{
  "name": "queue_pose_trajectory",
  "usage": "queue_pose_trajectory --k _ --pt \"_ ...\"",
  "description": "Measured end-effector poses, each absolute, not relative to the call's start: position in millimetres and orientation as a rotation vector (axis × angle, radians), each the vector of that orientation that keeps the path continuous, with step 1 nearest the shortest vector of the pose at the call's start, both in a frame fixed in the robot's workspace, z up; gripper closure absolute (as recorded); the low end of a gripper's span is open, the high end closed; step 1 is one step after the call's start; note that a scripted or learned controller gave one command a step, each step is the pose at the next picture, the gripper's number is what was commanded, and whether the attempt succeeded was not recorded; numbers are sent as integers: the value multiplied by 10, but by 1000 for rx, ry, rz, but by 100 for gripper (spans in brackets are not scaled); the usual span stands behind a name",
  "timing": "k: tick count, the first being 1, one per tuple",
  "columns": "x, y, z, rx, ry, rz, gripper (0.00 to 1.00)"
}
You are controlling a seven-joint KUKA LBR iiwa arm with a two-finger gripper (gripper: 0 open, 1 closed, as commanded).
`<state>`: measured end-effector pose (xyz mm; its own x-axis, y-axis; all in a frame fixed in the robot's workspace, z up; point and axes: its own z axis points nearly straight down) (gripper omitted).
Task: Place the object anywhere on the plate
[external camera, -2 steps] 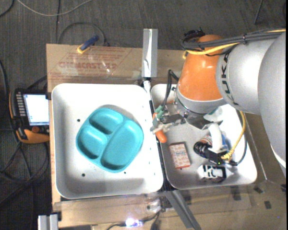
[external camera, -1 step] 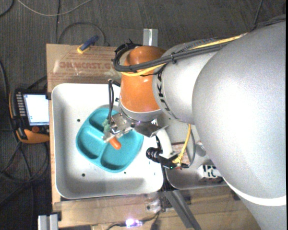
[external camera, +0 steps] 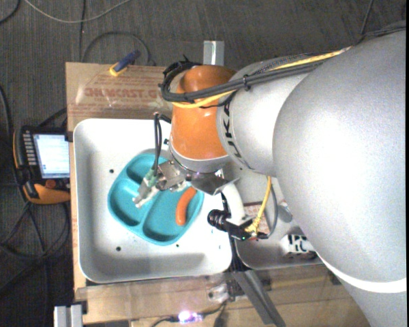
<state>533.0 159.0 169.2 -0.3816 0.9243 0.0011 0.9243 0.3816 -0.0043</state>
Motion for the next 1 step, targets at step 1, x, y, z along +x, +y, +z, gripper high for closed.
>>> queue_pose_trajectory --k 1 --pt "4992 1781 1685 -1306 -2854 3 0"
